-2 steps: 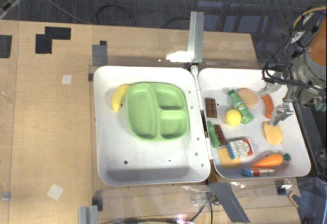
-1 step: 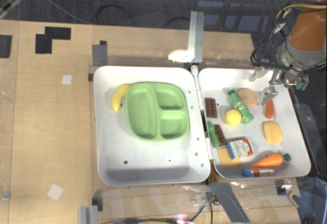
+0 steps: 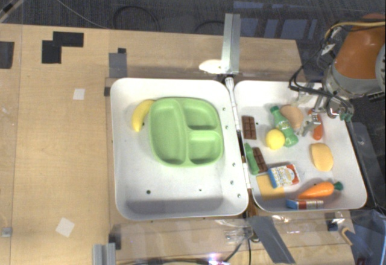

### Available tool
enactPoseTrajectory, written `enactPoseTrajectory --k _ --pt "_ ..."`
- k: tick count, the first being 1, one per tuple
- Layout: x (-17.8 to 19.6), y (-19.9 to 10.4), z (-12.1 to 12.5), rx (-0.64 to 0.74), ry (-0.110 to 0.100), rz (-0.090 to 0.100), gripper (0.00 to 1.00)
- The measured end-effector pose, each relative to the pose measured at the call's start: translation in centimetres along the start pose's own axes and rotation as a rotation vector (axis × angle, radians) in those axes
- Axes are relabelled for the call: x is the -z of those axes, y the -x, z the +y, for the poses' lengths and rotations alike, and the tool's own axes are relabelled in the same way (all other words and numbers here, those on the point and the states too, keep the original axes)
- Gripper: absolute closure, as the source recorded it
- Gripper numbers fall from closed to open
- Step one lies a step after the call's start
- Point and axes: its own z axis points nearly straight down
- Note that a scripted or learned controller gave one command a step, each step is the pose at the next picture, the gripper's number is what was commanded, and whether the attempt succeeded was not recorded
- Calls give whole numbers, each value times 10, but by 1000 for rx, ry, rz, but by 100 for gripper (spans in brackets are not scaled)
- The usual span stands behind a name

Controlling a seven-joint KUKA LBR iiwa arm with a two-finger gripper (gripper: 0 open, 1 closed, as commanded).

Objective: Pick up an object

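Now | bins: two (image 3: 120,137) | banana: one (image 3: 140,115) | gripper (image 3: 309,124): state unclear

Robot lab, bench (image 3: 54,137), twin bins (image 3: 129,155)

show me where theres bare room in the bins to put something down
Left bin: a bare strip along the near wall in front of the green tray, and a narrower one left of the banana. Right bin is crowded; small gap between lemon, yellow potato and carton.
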Motion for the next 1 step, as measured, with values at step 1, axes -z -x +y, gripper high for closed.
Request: enactPoseTrajectory --k 1 --pt "-15 -12 0 -126 0 4 0"
